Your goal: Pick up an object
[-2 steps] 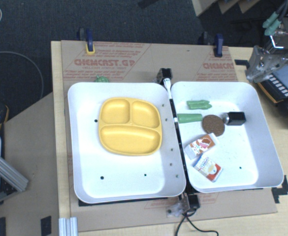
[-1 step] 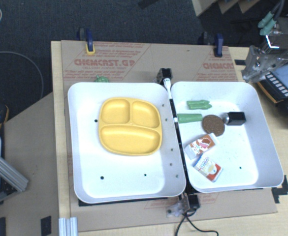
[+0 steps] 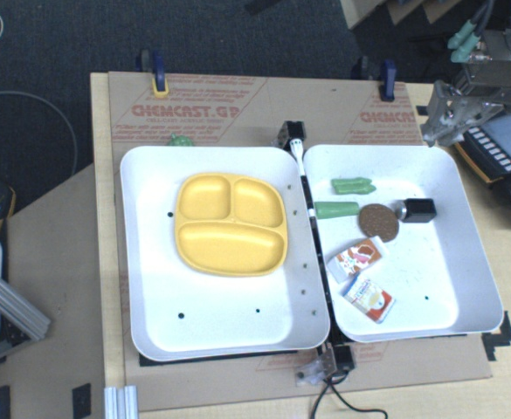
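Nothing lifted yet; the whole pick remains, by my reading.

Nearest: two snack packets [image 3: 361, 276] in the right bin [image 3: 465, 260], well below and left of the fingers. Next a brown round disc [image 3: 378, 222] touching a small black block [image 3: 419, 209], then two green pieces [image 3: 344, 195]. All lie loose.

Far right: gripper [image 3: 452, 120] above the bin's back corner, clear of everything. Fingers' state: cannot tell.

Yellow divided plate [image 3: 231, 224] sits in the left bin [image 3: 150, 312].
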`<state>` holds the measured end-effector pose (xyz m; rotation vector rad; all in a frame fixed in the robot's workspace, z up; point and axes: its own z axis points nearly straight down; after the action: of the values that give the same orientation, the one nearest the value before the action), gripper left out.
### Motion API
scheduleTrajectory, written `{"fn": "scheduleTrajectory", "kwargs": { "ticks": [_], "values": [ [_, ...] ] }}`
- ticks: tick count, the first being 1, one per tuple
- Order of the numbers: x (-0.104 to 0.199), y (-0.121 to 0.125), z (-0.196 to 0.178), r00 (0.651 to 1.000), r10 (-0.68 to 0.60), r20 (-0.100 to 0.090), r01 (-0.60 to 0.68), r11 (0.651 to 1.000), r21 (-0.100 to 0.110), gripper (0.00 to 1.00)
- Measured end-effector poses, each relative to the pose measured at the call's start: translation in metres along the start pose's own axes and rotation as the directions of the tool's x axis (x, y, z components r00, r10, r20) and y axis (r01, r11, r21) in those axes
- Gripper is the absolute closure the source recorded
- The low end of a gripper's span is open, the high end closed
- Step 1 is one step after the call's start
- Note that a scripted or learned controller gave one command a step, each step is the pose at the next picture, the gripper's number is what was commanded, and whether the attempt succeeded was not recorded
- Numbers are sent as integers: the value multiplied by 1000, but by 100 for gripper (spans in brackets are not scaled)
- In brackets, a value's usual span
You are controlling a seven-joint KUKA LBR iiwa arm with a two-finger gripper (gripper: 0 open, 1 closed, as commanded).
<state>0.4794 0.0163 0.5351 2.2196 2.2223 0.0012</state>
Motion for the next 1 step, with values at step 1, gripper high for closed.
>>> {"fn": "scheduleTrajectory", "kwargs": {
  "ticks": [1],
  "values": [
    [26,0,0,1000,-2,0,2,1000,0,100]
  ]
}}
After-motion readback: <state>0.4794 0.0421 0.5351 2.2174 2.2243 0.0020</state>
